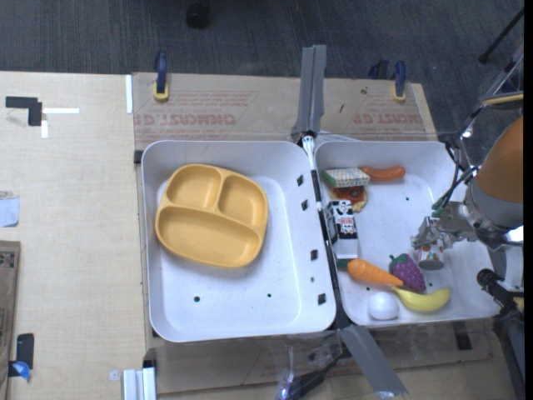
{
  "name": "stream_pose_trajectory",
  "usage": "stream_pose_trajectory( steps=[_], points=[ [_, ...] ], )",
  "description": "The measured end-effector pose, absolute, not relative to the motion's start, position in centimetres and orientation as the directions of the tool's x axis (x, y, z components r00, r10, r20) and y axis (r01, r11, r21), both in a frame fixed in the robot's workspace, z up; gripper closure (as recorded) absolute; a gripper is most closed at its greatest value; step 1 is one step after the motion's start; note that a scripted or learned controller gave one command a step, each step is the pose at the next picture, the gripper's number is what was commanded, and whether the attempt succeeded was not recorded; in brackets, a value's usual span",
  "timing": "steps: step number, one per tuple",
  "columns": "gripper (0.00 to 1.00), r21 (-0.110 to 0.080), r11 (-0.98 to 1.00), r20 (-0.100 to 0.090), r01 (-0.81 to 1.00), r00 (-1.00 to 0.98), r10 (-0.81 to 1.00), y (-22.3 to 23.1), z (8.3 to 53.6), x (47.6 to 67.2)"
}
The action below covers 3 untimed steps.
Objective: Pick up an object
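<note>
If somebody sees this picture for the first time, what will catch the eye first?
First the big yellow divided plate, alone in the left bin. Next the bright toy food crowded in the right bin: a carrot, purple grapes, a banana, a white egg and a sausage. The arm's hand hovers just above the grapes.

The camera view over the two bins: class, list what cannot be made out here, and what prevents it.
- Gripper, camera view: too small and blurred to tell whether it holds anything.
- Grapes: the top is partly covered by the gripper.
- Banana: its left end is overlapped by the grapes.
- Small carton: the print is too small to read.
- Arm: cut off by the right edge.
</note>
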<state>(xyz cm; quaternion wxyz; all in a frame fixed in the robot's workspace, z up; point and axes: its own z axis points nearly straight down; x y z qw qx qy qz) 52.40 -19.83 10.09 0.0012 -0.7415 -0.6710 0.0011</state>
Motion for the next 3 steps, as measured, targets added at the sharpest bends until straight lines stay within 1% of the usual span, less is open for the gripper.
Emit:
stream_pose_trajectory(
  steps=[1,2,3],
  points=[
    [1.00,-0.002,-0.079,0.000,0.997,0.079,0.997,-19.5,11.7,48.7],
    [1.00,-0.002,-0.083,-0.001,0.997,0.083,0.997,-17.0,18.6,53.1],
    [1.00,-0.002,-0.291,-0.003,0.957,0.291,0.957,-15.6,29.5,60.4]
  ],
)
